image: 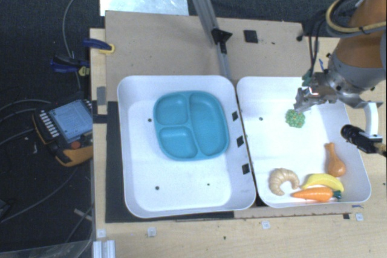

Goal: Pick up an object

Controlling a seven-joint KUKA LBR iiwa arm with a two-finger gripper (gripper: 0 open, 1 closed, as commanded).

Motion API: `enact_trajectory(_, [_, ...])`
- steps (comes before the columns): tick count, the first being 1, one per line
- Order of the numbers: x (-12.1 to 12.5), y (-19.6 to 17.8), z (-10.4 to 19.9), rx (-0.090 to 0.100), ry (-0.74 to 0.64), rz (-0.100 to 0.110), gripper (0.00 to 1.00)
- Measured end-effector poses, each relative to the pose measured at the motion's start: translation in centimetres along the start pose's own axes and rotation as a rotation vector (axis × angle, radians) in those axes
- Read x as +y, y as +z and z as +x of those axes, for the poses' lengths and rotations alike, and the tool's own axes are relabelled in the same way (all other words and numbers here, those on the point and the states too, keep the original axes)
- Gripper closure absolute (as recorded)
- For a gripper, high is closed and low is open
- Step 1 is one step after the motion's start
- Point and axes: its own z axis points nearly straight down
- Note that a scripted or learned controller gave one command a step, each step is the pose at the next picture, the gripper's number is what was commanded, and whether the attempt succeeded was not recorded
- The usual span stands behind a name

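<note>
Green broccoli piece (295, 119) sits in the right bin (266, 99), just below the claw (305, 99). Likely light, knobbly plastic; best pinched across its crown. Claw's grip state: cannot tell from here.

We see the gripper (304, 101) just above a green broccoli (295, 119) in the right bin (266, 99). A blue tray (191, 125) sits in the left bin (139, 130).
</note>
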Motion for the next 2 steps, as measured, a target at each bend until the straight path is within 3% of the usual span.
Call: enact_trajectory(2, [-3.7,-0.6,10.0,0.003,-0.005,0.006,1.00])
